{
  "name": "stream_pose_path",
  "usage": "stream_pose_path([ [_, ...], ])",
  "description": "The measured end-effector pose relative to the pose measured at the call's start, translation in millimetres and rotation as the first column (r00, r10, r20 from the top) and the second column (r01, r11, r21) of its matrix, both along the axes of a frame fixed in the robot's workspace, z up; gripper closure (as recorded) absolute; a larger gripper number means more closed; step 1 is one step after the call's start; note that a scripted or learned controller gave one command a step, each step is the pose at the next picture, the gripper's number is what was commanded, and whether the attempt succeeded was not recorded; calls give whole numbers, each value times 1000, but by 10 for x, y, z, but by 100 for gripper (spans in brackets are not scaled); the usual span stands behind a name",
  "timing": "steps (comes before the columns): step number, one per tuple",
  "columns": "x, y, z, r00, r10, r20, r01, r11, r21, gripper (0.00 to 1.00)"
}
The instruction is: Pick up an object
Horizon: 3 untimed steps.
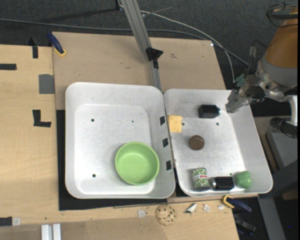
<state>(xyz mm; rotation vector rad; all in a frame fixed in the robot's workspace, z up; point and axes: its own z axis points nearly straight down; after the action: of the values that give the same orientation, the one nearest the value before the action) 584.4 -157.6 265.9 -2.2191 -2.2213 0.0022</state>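
Note:
The right bin (240, 134) holds a black block (208, 111), a yellow sponge-like square (175, 124) at its left wall, a brown round disc (196, 143), a green-and-white can (199, 178), a black cylinder (222, 183) and a green ball-like object (243, 179). A green bowl (136, 163) sits in the left bin (90, 114). My gripper (234, 103) hangs over the right bin's upper right edge, just right of the black block, with nothing visibly held.
A metal pole (140, 31) slants down to the gap between the bins. A cookie-like disc (164, 214) and small scraps lie on the bench in front of the bins. Cables run across the dark floor behind.

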Motion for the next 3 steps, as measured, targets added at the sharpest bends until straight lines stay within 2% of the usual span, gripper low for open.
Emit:
stream_pose_path([
  [1,0,0,0,1000,0,0,0,1000,0,0],
  [3,-114,117,-1220,1000,0,-7,0,1000,1,0],
])
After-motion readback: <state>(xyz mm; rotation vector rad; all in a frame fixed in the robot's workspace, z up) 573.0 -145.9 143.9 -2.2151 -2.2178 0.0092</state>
